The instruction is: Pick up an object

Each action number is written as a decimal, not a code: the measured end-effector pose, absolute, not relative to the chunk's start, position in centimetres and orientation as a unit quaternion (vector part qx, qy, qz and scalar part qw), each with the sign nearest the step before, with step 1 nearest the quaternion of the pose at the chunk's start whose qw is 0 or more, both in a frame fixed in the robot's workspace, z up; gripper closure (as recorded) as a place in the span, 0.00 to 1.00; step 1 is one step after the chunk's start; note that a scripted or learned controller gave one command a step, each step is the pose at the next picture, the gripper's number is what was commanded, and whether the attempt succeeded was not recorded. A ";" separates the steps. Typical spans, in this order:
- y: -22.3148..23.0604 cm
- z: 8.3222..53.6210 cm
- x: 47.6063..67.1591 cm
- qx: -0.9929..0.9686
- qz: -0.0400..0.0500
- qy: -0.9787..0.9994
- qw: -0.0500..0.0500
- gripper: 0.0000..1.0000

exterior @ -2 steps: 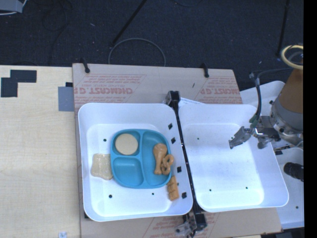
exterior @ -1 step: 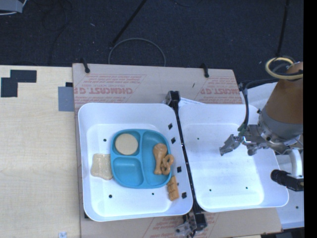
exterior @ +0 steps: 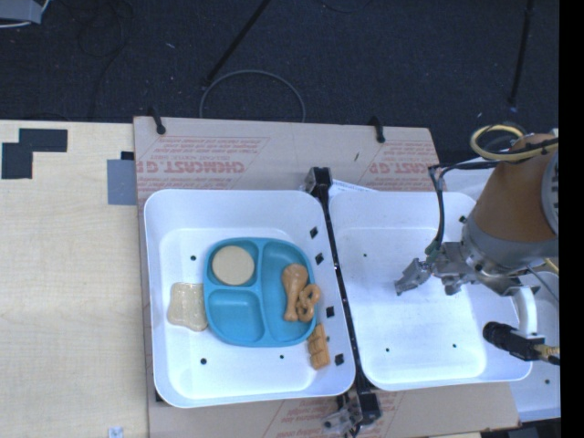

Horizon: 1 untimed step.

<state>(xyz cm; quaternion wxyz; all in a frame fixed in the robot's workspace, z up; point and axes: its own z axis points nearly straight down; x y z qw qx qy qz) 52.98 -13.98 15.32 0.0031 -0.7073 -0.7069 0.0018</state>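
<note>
1. All the candidates sit in the left bin: a round tan disc and a knobbly tan piece on the blue divided plate, a pale flat piece just beside the plate's left rim, and a small tan chunk near its lower right corner.
2. None of it is lifted; as I read it, we're at the approach step, nothing grasped.
3. The end effector hangs over the right bin, well apart from every object, across the divider.
4. Whether its jaws are apart or together, I cannot tell from here.
5. The arm reaches in from the right, orange band above the wrist, tool tilted toward the left.
6. Next move, I'd say: cross the divider, settle above one piece, then descend. The chunk off the plate looks easiest.
7. Bins rest on cardboard on the desk.
</note>
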 end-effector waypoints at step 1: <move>-14.1 10.8 52.3 -0.707 0.002 -0.707 0.003 0.00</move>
